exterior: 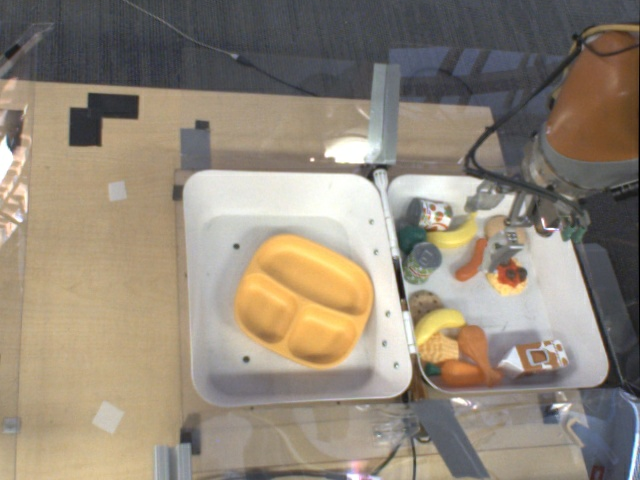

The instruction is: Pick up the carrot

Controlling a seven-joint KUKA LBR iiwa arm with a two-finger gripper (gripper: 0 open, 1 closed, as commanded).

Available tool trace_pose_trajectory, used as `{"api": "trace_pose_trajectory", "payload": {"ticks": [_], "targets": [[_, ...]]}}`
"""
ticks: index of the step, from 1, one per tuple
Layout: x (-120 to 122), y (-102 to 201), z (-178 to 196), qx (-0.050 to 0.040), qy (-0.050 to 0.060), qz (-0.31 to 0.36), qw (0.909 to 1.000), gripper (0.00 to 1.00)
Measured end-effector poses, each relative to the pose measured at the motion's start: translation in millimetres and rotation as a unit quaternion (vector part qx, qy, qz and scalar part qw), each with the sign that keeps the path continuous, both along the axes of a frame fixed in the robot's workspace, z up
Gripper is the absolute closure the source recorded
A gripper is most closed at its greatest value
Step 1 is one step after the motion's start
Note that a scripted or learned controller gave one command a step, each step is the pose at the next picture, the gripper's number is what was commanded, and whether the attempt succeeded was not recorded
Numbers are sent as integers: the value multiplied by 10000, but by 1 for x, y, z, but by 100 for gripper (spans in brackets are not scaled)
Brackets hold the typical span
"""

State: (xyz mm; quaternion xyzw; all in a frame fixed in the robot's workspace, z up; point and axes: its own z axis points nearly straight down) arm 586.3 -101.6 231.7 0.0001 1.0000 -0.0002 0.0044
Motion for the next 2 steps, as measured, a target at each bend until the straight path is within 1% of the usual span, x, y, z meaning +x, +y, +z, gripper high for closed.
{"api": "trace_pose_trajectory", "payload": {"ticks": [1, 2], "targets": [[-36, -2, -108, -21, -18, 1494, 9888, 0], [14, -28, -125, -5, -8, 875, 9962, 0]]}}
